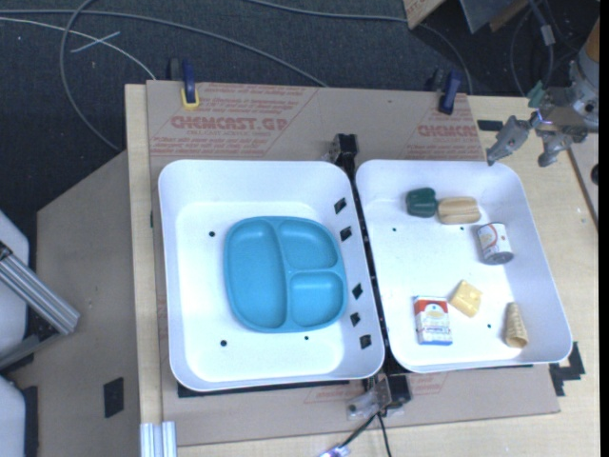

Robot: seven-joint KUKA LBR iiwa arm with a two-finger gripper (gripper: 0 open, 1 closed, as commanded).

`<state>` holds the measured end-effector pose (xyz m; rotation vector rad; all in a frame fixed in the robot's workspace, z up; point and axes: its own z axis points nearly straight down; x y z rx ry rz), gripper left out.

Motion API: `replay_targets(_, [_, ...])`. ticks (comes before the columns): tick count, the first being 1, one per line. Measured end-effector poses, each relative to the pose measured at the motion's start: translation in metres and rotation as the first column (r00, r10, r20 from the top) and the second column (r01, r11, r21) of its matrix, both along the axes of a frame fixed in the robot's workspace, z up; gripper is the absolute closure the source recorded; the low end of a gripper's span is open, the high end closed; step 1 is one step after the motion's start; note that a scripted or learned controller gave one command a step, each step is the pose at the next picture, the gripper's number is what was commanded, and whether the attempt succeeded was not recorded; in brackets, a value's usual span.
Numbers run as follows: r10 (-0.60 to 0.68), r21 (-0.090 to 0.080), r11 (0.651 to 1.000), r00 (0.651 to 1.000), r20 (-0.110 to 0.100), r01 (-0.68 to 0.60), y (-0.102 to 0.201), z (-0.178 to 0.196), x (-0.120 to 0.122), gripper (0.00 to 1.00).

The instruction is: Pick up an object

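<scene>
The right bin [533,208] holds several small items: a dark green block [421,201], a tan bread-like piece [458,210], a small red-and-white can [494,244], a yellow wedge [466,298], a red-and-white carton [433,320] and a tan cone [515,325]. My gripper [525,149] hovers over the bin's far right corner, beyond the can and away from every item. It is open, its two fingers spread with nothing between them.
A blue divided plate [285,272] lies in the left bin [181,255]. Black clips line the seam between the bins. Blue clamps [190,89] pin the cardboard sheet at the back edge. Cables trail across the dark floor behind.
</scene>
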<state>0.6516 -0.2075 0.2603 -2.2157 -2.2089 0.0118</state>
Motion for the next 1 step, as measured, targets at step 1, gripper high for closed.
replay_targets(1, [0.004, -0.004, 1.000, 1.000, 0.014, -0.004, 0.0009, 0.0092, 0.0023, 0.00])
